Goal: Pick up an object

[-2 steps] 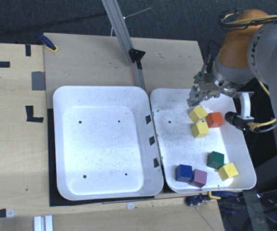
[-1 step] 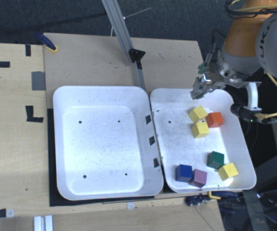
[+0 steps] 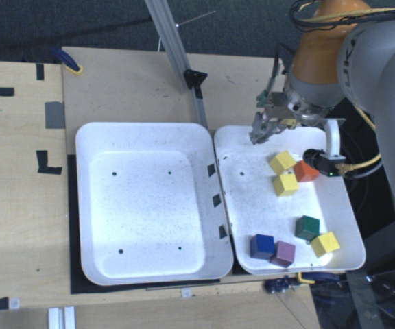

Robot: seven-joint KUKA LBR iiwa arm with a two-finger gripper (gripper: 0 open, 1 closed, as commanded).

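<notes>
The tool point(image 3: 260, 134) hangs over the right bin's point(image 3: 252, 204) upper-left corner; open or closed, I cannot tell. Approach step: next, descend onto the nearest yellow cube point(image 3: 282, 162).

- Arm point(image 3: 379, 67): smooth, rounded light-grey casing, bulky; it occupies the space beyond the far right corner of the right bin point(image 3: 242, 184).
- Orange band point(image 3: 324, 43): glossy, dome-shaped orange section above the wrist, on the side of the grey casing nearer the right bin's far edge.
- Cables: thin dark cables loop over the top of the orange band; a yellow cable runs from the grey casing toward a small black fitting above the bin's right rim.
- Wrist: a white bracket alongside that fitting.
- Gripper point(image 3: 262, 134): dark grey metal assembly, compact and angular, over the bin's far edge; finer detail blurred.
</notes>
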